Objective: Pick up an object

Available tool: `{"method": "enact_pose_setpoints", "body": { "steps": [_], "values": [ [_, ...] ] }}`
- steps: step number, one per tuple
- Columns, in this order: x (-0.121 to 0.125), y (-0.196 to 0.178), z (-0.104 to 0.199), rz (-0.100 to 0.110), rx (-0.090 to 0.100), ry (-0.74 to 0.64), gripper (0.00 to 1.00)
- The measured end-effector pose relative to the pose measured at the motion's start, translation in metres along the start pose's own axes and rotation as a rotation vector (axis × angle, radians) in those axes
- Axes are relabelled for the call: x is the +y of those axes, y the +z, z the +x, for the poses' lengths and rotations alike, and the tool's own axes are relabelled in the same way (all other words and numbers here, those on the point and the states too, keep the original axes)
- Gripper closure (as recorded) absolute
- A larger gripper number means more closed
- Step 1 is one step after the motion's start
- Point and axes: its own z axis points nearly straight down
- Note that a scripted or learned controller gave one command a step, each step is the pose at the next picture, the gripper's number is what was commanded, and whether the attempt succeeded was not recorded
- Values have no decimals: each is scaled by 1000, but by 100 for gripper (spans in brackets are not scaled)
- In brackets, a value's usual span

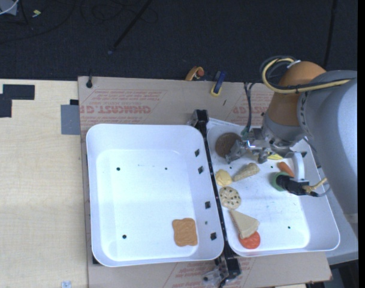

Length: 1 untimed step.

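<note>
My gripper [248,155] hangs low over the back of the right bin [302,233], open, with nothing between its fingers. A brown round piece [226,143] lies just to its left. Directly in front of it lies a tan bread stick [246,172]. Further forward are a yellow chunk [223,177], a speckled cookie [229,197], a pale cheese wedge [245,223] and a red slice [250,240]. On the right side lie a green item [281,182] and an orange carrot piece [284,167]. A toast slice [184,231] rests in the left bin [104,179].
The grey arm with its orange band [293,101] fills the space above the right bin's back right corner. A black divider clip [201,120] joins the two bins. Cables trail by the wrist.
</note>
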Motion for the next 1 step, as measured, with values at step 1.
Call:
{"method": "enact_pose_setpoints", "body": {
  "steps": [1],
  "values": [
    [-20, -1, 35, 6, 3, 2, 0]
  ]
}}
